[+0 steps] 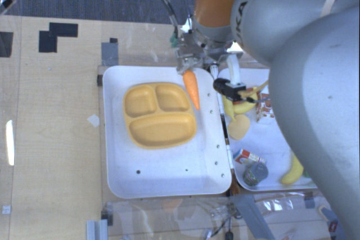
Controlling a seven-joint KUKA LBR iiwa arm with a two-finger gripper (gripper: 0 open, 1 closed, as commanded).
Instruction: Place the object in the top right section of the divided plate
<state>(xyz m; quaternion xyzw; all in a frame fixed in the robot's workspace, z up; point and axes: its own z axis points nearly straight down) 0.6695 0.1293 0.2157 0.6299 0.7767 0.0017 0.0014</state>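
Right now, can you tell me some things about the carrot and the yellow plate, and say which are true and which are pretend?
1. The carrot hangs from the tool. True.
2. The carrot is lying in the plate's big bottom section. False: it is above the divided plate, by its top right edge.
3. The plate sits in the left bin. True.
4. The banana is on the plate. False: it lies in the right bin.

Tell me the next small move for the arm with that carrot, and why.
Probably shift left a little, then lower. The carrot hangs from the gripper, its tip over the right rim of the yellow divided plate in the left bin, beside the top right section rather than above its middle. Releasing now might drop it outside the section.
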